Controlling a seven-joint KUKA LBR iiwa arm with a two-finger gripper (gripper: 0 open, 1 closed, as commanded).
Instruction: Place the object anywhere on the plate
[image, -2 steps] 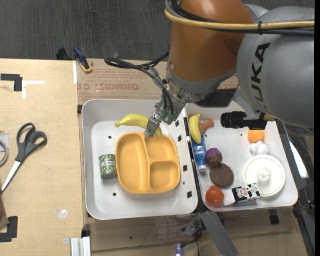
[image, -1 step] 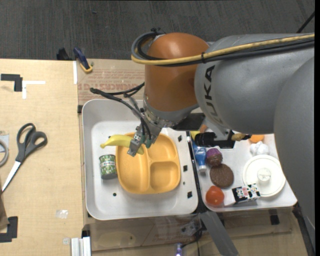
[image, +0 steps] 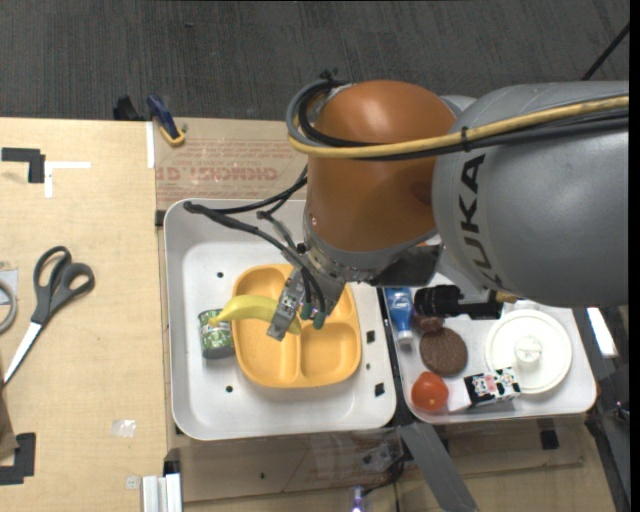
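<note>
One banana (image: 245, 309) lies across the yellow divided plate's (image: 335, 360) left rim, long axis left-right, stem end toward the green can (image: 214, 334). Gripper (image: 297, 312) hovers at its right end; grip cannot be told.

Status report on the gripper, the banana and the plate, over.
Gripper low over yellow plate. Banana lying on plate's left rim, beside green can. Grip unconfirmed.

Evenly and brightly lit from overhead — soft, short shadows under the arm (image: 480, 190) onto the left bin (image: 190, 400). Mild glare on the orange band (image: 385, 150) and white lid (image: 528, 348). Sharp mid-frame — slightly grainy in the dark top strip.
</note>
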